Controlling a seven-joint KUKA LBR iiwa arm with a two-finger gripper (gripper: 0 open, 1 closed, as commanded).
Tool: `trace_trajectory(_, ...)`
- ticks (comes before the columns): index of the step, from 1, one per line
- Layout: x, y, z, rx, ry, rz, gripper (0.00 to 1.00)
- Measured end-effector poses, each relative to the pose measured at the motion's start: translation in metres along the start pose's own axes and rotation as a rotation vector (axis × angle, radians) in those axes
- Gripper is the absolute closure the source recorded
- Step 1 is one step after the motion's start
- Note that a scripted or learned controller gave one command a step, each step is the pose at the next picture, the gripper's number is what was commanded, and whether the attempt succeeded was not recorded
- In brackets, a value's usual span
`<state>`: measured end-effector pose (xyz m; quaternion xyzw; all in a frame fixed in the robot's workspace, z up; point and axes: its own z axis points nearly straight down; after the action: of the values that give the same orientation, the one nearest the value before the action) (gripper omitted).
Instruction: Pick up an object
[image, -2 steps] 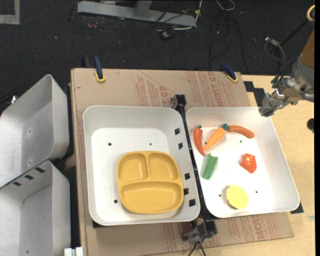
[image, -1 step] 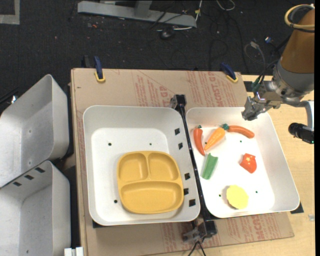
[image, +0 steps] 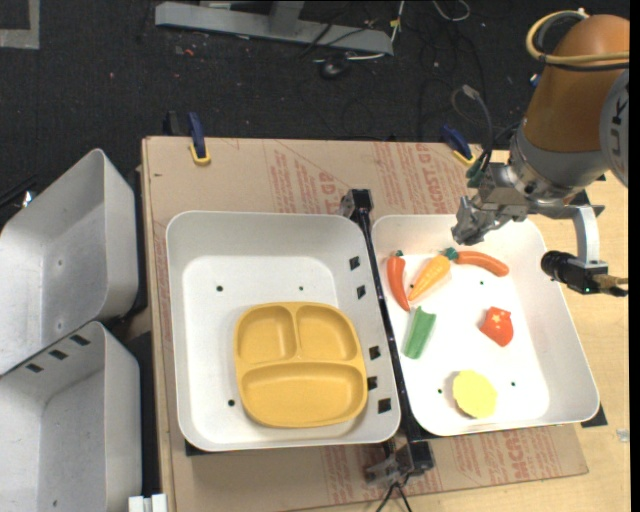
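light: bright, even, overhead | glare: white bins near blown out | shadows: soft, short | bg dark past bench far edge | focus: slightly soft

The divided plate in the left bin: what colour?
Yellow-orange, plain; the divided plate shows best in the camera view.

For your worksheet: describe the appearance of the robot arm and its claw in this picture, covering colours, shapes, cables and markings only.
The arm is a thick, rounded body, grey with a broad orange band above the wrist. Its end narrows into a small, dark metallic claw made of blocky parts. Thin dark cables loop near the wrist. A white curved bracket with a small black unit sits beside it. Part of a dark letter marking shows at the arm's right edge.
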<state>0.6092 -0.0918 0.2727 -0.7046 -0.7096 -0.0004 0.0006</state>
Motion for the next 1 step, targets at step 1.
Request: trace_trajectory(1, 0.0482, -0.0144, 0.02, 0.003, 0.0, 0.0, 1.0)
